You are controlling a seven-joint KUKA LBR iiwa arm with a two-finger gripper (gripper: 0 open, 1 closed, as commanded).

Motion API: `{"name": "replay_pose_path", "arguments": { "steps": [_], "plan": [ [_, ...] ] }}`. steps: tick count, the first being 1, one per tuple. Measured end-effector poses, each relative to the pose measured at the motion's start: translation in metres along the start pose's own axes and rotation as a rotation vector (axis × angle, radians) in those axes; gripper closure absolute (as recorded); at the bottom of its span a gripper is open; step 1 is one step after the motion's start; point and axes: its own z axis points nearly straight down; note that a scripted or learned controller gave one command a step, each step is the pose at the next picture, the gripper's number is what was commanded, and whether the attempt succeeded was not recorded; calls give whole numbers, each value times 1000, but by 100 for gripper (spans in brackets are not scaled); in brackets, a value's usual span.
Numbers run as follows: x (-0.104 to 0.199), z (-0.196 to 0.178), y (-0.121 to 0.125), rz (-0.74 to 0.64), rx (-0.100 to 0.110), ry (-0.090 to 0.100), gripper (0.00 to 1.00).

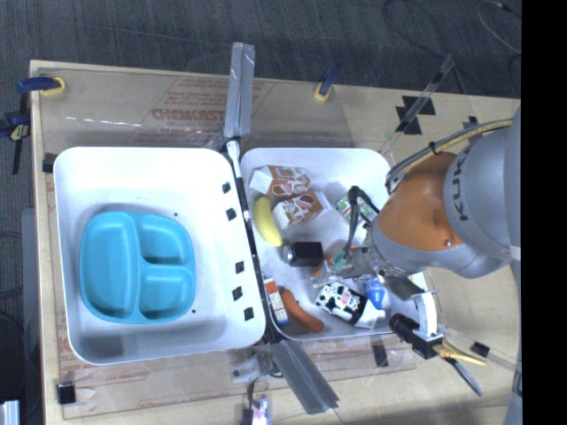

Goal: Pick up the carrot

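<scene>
The carrot looks like the orange-brown tapered piece lying at the front of the right bin, next to a red-orange stick by the divider. The arm's orange wrist band hangs over the bin's right side. My gripper reaches down into the middle of the bin, beside a black block. It stands behind and to the right of the carrot, apart from it. The wrist and cables hide its tips.
The right bin also holds a banana, two brown-and-white cartons, a black-and-white cow toy and a blue piece. A blue divided plate lies in the left bin.
</scene>
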Motion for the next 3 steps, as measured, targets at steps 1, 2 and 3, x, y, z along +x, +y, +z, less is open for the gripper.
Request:
{"name": "replay_pose_path", "arguments": {
  "steps": [1,2,3],
  "plan": [
    [135,-91,43,34,3,-2,100],
    [46,-134,10,79,1,-2,100],
    [66,-121,2,155,3,-2,100]
  ]
}}
